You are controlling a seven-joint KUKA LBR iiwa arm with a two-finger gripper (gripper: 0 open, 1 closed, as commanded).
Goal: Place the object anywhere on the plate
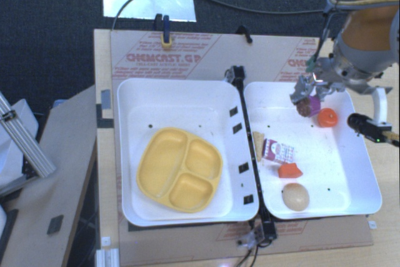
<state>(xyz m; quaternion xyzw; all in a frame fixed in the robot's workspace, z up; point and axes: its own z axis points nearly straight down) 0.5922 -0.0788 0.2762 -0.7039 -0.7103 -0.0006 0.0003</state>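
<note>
The object looks to be the small dark maroon item (305,107) in the far part of the right bin (359,197), right at the tips of the gripper (304,97). It sits directly under/between the finger ends, but whether it's pinched or just touched can't be told from this angle, and finger opening can't be read either. Just right of it, almost touching, is an orange ball (327,117). Nearer in the same bin: a red-and-white packet (278,151), an orange wedge (289,171) and a beige egg-like thing (295,196). The key relation: the yellow plate (180,169), w/ three compartments, lies in the left bin (134,134), well apart, to the left and nearer than the gripper. So the carry likely has to go left across the divider (247,147) btw bins, then down toward the near side. Any compartment would do.
</note>
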